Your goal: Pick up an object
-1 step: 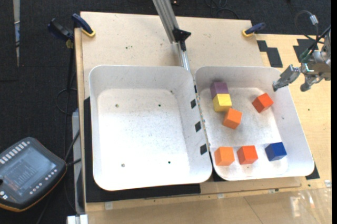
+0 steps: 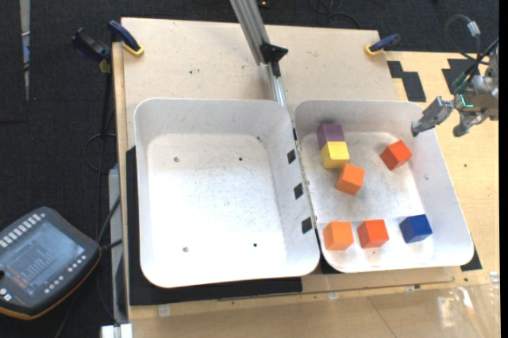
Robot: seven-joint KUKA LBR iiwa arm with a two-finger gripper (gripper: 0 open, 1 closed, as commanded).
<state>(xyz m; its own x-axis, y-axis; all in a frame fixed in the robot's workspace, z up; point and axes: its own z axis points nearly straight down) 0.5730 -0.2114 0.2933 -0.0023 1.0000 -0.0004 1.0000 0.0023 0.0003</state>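
left bin (image 2: 159,170): white, with small dark specks
right bin (image 2: 444,193): white
top cube (image 2: 330,133): purple
cube below it (image 2: 335,154): yellow
three cubes (image 2: 349,178): orange
cube near pincer (image 2: 395,155): red-orange
corner cube (image 2: 416,228): blue
bench (image 2: 206,59): pale beige
clamps (image 2: 127,39): blue with yellow tips
pendant (image 2: 40,257): grey, orange rim

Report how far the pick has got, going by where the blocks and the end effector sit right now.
Done: nothing looks picked; the purple block, yellow block, four orange blocks and the blue block all lie in the right bin. In hand: the end effector sits at that bin's upper right edge, carrying no block, nearest one orange block. Left: descend, grasp, lift.
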